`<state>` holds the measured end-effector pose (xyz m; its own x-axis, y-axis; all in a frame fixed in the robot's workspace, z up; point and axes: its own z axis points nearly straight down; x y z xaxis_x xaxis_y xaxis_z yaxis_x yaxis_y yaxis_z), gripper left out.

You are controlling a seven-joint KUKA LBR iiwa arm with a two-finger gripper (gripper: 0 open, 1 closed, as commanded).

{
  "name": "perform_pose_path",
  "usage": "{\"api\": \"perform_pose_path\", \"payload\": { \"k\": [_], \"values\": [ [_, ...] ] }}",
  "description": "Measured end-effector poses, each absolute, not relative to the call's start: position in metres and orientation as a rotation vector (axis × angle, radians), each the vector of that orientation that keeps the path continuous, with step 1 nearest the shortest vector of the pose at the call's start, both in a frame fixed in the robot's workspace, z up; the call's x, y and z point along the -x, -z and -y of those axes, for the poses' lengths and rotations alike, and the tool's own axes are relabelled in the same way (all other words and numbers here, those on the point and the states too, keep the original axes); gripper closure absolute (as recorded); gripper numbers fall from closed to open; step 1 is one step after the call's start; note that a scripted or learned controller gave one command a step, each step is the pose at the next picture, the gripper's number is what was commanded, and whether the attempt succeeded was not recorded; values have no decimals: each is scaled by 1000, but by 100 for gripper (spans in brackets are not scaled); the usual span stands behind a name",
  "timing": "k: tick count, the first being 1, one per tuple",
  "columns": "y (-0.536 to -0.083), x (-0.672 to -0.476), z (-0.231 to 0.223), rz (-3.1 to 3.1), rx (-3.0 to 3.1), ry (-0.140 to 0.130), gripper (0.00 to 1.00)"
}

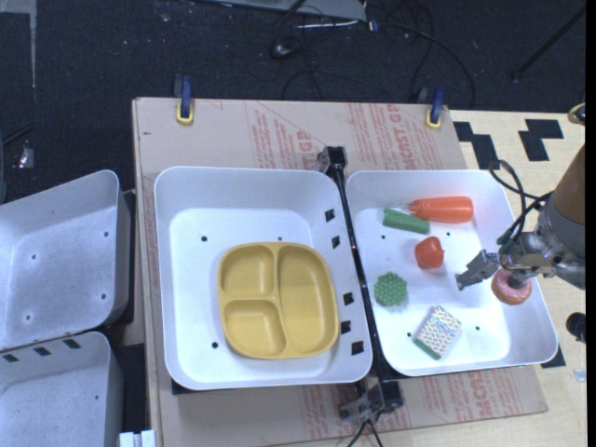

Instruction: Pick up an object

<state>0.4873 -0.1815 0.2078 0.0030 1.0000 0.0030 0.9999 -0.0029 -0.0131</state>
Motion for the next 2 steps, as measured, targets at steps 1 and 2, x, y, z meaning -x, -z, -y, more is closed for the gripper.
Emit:
{"api": "perform_pose_path", "payload": {
  "k": [1,2],
  "values": [
    [-214,-490,181,2222,2220,-1,0],
    [-170,-493,178,2218,2219,-3,0]
  ]
}}
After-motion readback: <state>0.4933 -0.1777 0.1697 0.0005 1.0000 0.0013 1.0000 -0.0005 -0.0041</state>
